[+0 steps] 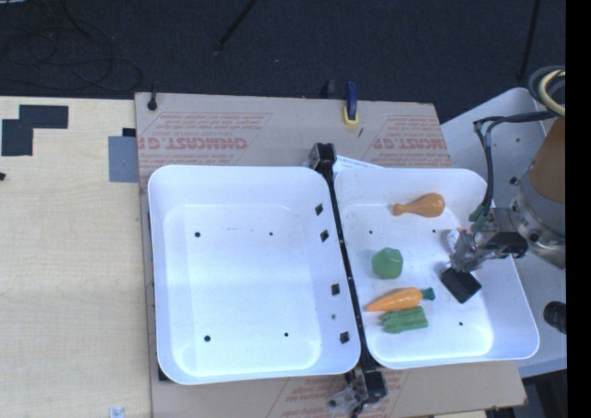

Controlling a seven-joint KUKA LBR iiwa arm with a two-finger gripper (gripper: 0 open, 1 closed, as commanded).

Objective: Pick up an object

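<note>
Gripper (459, 264) low in right bin (503, 338), grip state can't tell; risk: misses carrot (395, 299), w/ green block (404, 319) touching it.

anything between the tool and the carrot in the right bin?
Nothing visible. The tool sits over the right white bin, and the orange toy carrot lies to its left on open bin floor. The green ridged piece touches the carrot's near side.

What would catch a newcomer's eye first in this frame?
The bright toys in the right bin stand out: an orange drumstick near its far side, a green pepper at the middle, and a carrot beside a green pod nearer the front. The tool hangs low over that bin's right part, beside the toys.
</note>
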